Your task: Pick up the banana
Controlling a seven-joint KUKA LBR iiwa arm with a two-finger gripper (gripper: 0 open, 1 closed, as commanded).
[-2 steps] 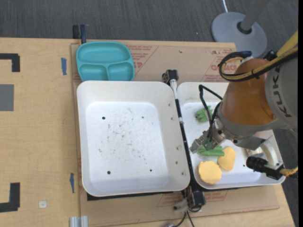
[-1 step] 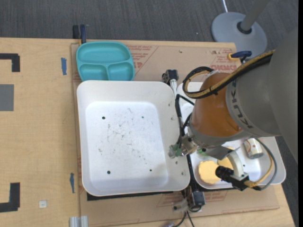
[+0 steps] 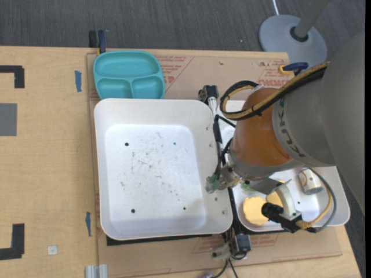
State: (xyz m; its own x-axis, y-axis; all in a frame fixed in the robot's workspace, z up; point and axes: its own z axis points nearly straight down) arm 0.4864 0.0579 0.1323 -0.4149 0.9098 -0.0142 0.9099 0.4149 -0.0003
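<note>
Reaching from the right, the arm (image 3: 272,126) hung low over the right bin (image 3: 339,213). A yellow thing (image 3: 254,211), prob. the banana, lay under it in that bin. The left bin (image 3: 156,167) sat beside it on the worktop (image 3: 46,155).

Place: I'm looking at a robotics lab.
Evidence: cardboard-covered bench (image 3: 46,155), white bins (image 3: 116,225), blue tape marks (image 3: 78,81), grey carpet (image 3: 174,10), stand base (image 3: 293,35).

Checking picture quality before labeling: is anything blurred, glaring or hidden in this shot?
Camera view: evenly lit and sharp, no harsh glare on the left bin; the arm looms large and hides most of the right bin; a yellow object under it is too covered to identify.
</note>
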